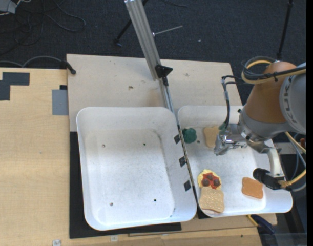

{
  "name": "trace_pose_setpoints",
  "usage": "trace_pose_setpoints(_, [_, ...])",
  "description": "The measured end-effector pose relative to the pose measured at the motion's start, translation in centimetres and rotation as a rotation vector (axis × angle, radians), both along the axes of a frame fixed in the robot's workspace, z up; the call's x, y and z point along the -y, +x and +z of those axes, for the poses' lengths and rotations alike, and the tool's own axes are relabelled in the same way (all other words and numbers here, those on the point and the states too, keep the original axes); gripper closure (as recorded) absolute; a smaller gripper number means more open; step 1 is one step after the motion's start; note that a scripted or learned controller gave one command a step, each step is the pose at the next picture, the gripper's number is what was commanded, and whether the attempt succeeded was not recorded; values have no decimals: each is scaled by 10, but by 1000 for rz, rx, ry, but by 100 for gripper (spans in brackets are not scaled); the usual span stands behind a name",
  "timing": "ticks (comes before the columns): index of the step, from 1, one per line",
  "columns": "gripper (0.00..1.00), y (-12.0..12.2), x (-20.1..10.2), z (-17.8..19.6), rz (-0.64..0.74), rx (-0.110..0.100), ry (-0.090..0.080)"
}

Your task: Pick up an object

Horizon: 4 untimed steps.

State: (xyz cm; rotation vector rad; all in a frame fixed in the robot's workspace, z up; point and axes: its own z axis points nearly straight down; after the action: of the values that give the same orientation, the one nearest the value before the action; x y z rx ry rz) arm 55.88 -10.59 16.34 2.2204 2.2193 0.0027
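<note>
- Metal two-finger gripper (221,146) low in right white bin (279,201), beside pale tan block (210,136).
- Finger state: cannot tell.
- Green round object (189,134) near divider.

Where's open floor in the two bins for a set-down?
Left bin: bare floor wall to wall, widest free patch. Right bin: crowded. Green piece and tan piece by the gripper up top; pizza, cracker and orange piece along the near edge. A small bare strip lies between pizza and orange piece.
</note>
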Motion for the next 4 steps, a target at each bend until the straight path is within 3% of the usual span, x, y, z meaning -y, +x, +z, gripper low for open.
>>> trace_pose_setpoints(2, [100, -6, -3, 117, 1, 2, 0])
trace_pose_setpoints(4, [100, 33, -90, 102, 2, -6, 1])
